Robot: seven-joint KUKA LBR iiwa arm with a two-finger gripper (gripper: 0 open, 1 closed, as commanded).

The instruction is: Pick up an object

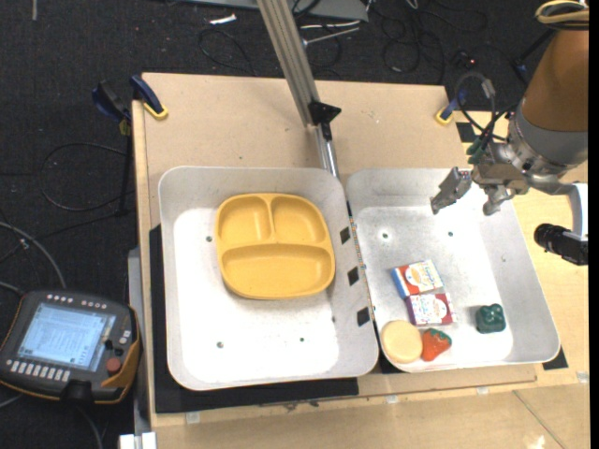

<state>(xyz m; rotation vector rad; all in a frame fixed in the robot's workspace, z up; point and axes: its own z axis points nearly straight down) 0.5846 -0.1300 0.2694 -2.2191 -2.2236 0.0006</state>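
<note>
I am holding my pincer (pixel 471 197) open, its two fingers spread wide with nothing between them, because I am not yet committed to any object. It is hovering over the bare far part of the right bin (pixel 524 279), well apart from the things I could take. Those are lying clustered at the bin's near end: two small cartons (pixel 423 291), one above the other, a pale round disc (pixel 401 341) touching a red strawberry-like toy (pixel 436 343), and a dark green piece (pixel 489 319) off to the side. I am judging the green piece easiest, since it is sitting alone. My wrist is angling down and leftward from my grey forearm (pixel 552 134), entering from the right. The yellow divided plate (pixel 275 245) is resting in the left bin (pixel 187 344).
</note>
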